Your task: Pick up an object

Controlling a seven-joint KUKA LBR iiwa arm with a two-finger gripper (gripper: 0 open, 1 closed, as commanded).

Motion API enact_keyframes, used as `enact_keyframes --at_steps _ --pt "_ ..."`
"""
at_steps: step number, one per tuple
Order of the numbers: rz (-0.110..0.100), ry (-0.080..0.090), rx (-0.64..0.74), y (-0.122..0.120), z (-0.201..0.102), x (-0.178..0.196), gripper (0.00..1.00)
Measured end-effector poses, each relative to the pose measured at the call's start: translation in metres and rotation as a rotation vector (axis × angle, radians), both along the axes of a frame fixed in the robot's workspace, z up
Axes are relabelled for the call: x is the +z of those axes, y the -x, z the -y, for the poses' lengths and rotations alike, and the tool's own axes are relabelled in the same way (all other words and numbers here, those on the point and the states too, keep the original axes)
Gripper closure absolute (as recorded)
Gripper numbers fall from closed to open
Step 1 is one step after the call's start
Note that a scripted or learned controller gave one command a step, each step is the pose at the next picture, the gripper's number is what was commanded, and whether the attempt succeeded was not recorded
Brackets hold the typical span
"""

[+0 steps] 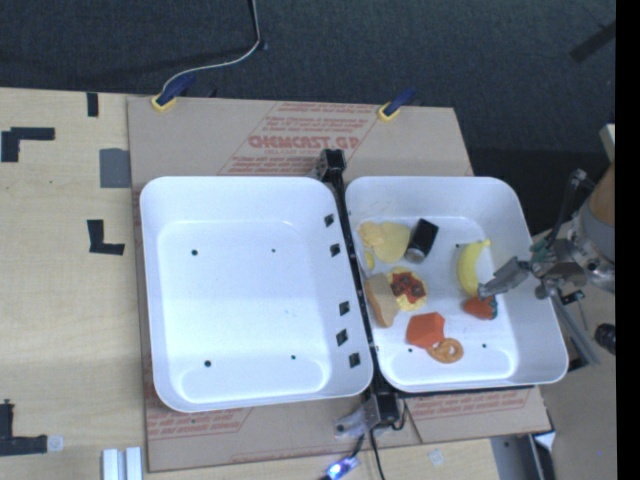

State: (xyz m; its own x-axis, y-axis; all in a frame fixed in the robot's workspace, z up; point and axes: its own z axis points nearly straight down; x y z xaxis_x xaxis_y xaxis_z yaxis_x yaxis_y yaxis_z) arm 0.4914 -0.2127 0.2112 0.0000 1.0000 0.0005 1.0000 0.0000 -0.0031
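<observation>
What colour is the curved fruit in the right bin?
Yellow: the banana, in the camera view.

Fixed overhead camera, slanted down, both bins [150, 268] framed

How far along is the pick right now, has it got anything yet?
Done: the gripper has reached into the right white bin, low beside the yellow banana-shaped toy and just above the small red rounded toy. In hand: nothing visibly lifted; every toy lies on the bin floor. Left: closing on one object, probably the red one, and raising it clear.
</observation>
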Motion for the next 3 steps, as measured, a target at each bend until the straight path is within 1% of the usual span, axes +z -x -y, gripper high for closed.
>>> enact_keyframes --at_steps 1,2,3 --pt "-0.010 -0.006 0.002 0.011 -0.028 -0.107 0.00" --pt "0.000 0.000 0.005 -0.141 -0.007 -0.128 0.00" --pt "0.004 0.004 0.003 -0.141 -0.005 -0.117 1.00"
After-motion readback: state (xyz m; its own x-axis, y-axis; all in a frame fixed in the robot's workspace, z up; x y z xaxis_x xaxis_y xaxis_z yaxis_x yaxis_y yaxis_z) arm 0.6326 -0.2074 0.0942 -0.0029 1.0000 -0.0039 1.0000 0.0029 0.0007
